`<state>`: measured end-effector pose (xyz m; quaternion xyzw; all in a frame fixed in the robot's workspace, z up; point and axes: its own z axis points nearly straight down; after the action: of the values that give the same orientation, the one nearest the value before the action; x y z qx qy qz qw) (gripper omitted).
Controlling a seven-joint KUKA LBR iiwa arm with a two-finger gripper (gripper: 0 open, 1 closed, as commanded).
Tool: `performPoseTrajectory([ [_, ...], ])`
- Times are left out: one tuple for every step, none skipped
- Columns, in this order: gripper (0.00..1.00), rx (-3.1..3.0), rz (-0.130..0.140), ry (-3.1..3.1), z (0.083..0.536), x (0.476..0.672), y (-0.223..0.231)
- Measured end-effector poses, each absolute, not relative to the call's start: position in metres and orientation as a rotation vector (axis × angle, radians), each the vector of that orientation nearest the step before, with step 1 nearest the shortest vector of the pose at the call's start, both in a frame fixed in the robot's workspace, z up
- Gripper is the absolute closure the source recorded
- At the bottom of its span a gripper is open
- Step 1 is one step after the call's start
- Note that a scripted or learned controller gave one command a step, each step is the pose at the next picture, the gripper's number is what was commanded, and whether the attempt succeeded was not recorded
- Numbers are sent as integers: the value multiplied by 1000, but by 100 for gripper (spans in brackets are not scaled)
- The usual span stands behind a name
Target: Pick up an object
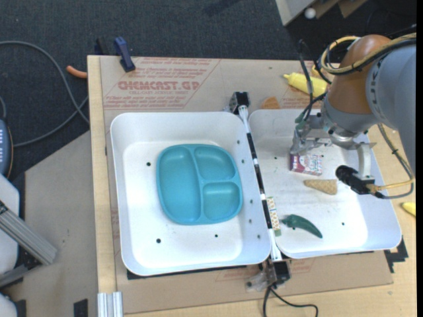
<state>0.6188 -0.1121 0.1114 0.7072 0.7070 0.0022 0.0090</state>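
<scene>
A: Gripper (309, 149) down in the right bin (380, 233), right over that small purple-and-white packet (307, 164).

B: Lifted?

A: No, packet's on the floor. Fingers, can't tell. Everything's left.

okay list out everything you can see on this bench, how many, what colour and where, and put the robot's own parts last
bins: two, white, side by side on the bench
divided plate: one, teal, three compartments, middle of the left bin
packet: one, white and dark purple, upper part of the right bin, just under the gripper
wedge: one, tan, right bin, below the packet
pepper-like toy: one, dark green, near the front of the right bin
banana-like object: one, yellow, on the board behind the right bin
clip: one, blue, back left edge of the board
arm: one, grey with orange band, entering from the right
gripper: one, over the right bin above the packet
</scene>
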Motion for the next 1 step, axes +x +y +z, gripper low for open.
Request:
performPoseTrajectory([
  [0, 2209, 6, 2208, 111, 619, -112],
])
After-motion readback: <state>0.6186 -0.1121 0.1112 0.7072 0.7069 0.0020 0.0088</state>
